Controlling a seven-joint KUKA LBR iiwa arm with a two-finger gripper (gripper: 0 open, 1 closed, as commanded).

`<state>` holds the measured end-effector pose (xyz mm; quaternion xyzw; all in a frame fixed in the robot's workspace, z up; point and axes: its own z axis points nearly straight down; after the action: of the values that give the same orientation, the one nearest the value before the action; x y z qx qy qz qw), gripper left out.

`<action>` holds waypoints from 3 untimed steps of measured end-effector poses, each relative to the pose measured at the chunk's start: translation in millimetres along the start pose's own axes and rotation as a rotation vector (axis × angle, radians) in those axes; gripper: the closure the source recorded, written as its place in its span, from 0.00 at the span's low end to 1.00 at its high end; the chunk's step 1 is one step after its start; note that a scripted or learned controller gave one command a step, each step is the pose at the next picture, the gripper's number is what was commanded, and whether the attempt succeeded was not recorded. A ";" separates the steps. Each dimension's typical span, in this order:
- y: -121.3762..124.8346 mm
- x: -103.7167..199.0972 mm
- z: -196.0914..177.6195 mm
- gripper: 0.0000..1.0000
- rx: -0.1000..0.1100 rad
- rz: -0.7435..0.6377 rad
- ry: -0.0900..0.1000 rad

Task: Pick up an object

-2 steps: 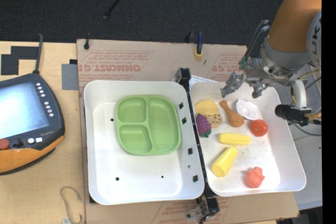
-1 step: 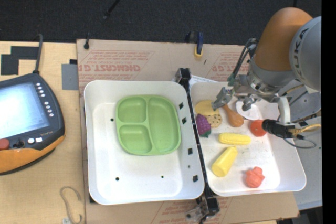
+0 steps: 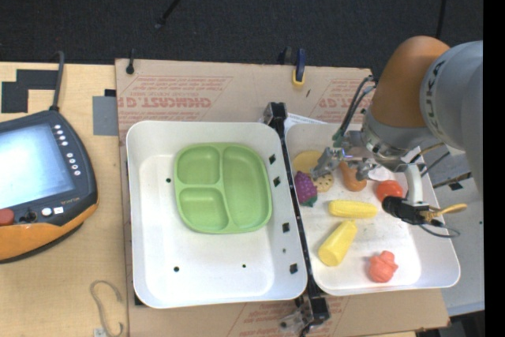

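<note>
- Since the gripper point(image 3: 345, 163) hangs low over the back of the right bin point(image 3: 442, 276), choose the target from the toys nearest it: the orange toy point(image 3: 354, 177) sits just beneath it, with the purple grapes point(image 3: 305, 188) and a yellow piece point(image 3: 306, 162) close by on the divider side.
- How far open the gripper is cannot be told here, nor whether it has hold of anything; the wrist hardware hides it.
- Favour the orange toy. It looks small and rounded, so centre over it before closing, or it may squirt sideways.
- Keep clear of the red toy point(image 3: 388, 189) and the corn cob point(image 3: 353, 209) lying near the target; a skewed descent would likely nudge them.
- Descend vertically, close, then lift straight up.
- Leave the left bin point(image 3: 150, 249) and its green plate point(image 3: 222, 188) out of the motion.
</note>
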<state>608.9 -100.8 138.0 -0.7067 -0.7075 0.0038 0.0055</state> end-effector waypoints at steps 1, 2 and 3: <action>4.0 -2.1 50.6 0.00 -0.020 0.004 -0.007; 0.5 -2.3 45.6 1.00 -0.005 0.010 0.000; -3.4 -4.0 6.5 1.00 -0.010 0.007 -0.002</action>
<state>605.5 -104.8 131.6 -0.7092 -0.7050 0.0010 0.0015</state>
